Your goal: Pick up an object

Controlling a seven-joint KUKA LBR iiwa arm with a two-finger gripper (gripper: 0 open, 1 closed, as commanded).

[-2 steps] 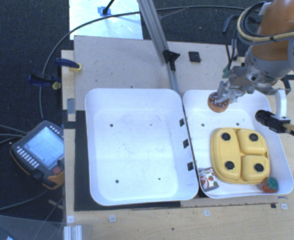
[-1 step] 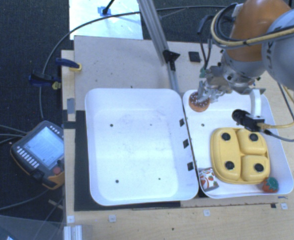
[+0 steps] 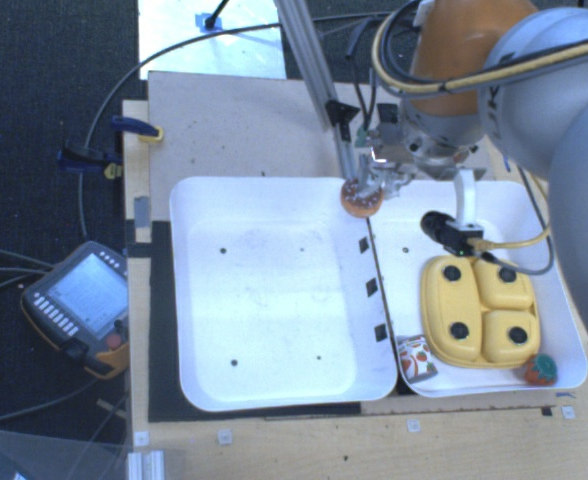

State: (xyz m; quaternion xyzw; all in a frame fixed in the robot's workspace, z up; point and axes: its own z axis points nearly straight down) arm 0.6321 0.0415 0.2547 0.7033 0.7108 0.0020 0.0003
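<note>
Where the grey arm comes in from the right, its gripper hangs over the far end of the seam between the two bins, and a round brown object sits directly beneath its tip, touching or very nearly touching it. That object rests on the meeting rims at the far edge, partly over the left bin and partly over the right bin — whether it lies on the rims or is lifted off them cannot be told. Nor can it be told from this slant whether the gripper is spread or pinched on the object, since the wrist hides the tip. In the right bin a yellow moulded tray with four lobes and black dots lies toward the near side; just beside its near-left corner is a small red-and-white packet, its print too small to read, and by the near-right corner sits a small orange-and-green ball. Off the bench to the left lies a teach pendant — its screen is unreadable.
</note>
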